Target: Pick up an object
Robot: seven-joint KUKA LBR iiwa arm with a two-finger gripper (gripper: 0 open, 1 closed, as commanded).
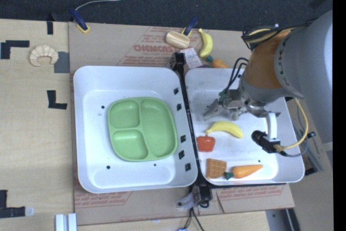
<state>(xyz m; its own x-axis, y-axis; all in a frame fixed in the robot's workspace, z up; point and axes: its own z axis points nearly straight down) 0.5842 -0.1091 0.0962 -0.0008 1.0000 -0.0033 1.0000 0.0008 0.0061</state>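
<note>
In the right bin (pixel 284 173) lie a yellow banana (pixel 225 128), a red tomato-like piece (pixel 205 143), a brown waffle square (pixel 215 167) and an orange carrot (pixel 246 171). My gripper (pixel 220 112) hangs low over the bin's upper middle, just above the banana and a little to its left. It is open and nothing sits between its fingers. The grey arm with its orange band (pixel 265 65) reaches in from the right and hides the bin's upper right part.
The left bin (pixel 86 89) holds a green divided plate (pixel 142 128). Behind the bins on the cardboard lie a bread roll (pixel 177 38), a second banana (pixel 205 43) and a small packet (pixel 190 57). A croissant (pixel 43 54) rests far left.
</note>
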